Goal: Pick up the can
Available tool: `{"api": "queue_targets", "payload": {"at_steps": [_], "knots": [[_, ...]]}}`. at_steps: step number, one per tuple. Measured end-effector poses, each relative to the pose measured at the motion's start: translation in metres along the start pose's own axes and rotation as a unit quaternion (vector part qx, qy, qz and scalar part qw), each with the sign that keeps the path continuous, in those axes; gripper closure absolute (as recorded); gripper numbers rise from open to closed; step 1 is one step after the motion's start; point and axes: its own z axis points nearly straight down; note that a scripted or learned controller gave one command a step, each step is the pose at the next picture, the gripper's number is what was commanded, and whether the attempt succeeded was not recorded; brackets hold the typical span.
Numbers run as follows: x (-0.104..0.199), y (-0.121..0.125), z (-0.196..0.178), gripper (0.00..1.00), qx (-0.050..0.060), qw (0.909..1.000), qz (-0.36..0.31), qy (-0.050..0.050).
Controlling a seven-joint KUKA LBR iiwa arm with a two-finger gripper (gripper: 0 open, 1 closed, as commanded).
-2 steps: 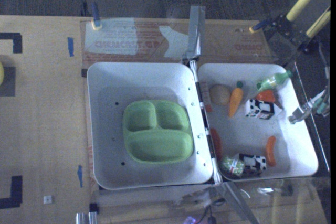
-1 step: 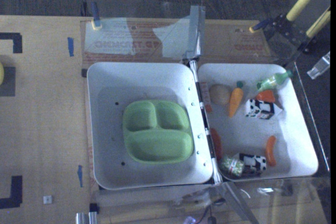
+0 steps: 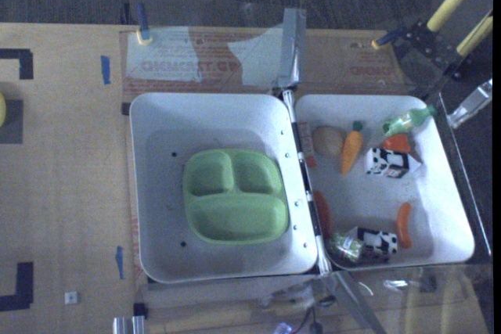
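From the overhead camera view, we're looking down on two bins. The left bin (image 3: 149,168) holds just a green divided plate (image 3: 233,195). The right bin (image 3: 450,199) is where the action will be. The can (image 3: 344,246) sits at the lower left of that bin, low in the frame. It looks greenish and shiny and seems to lie on its side, though it's small and a bit blurred.

It's a tight spot. The can is tucked into the corner, close to the near wall and the divider between the bins. A cow-patterned carton (image 3: 378,241) is just beside it on the right, possibly touching. A red stick-shaped piece (image 3: 321,207) lies along the divider just above it.

Further up the bin we've got a carrot (image 3: 351,151), a brownish round piece (image 3: 329,141), a second cow-patterned box (image 3: 389,162), a green bottle (image 3: 407,121) and another red piece (image 3: 403,223), all well clear of the can.

As for the claw, we cannot tell its state from here.

We see three risks. A descent a touch off could clip the bin wall or the divider. The claw could close on the carton instead of the can, or on both together. And if the can really is on its side, its round, slick body could roll or squirt out of a pinch across the curve.
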Motion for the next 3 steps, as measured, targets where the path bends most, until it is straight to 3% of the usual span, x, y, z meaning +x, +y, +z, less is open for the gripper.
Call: {"api": "queue_targets", "payload": {"at_steps": [1, 2, 3], "knots": [[0.033, 0.042, 0.085, 0.00, 0.000, 1.0000, 0.008, 0.000], [-0.002, 0.066, 0.067, 0.00, -0.001, 0.9980, 0.063, -0.001], [-0.078, 0.077, 0.229, 0.00, 0.000, 1.0000, 0.009, 0.000]]}}
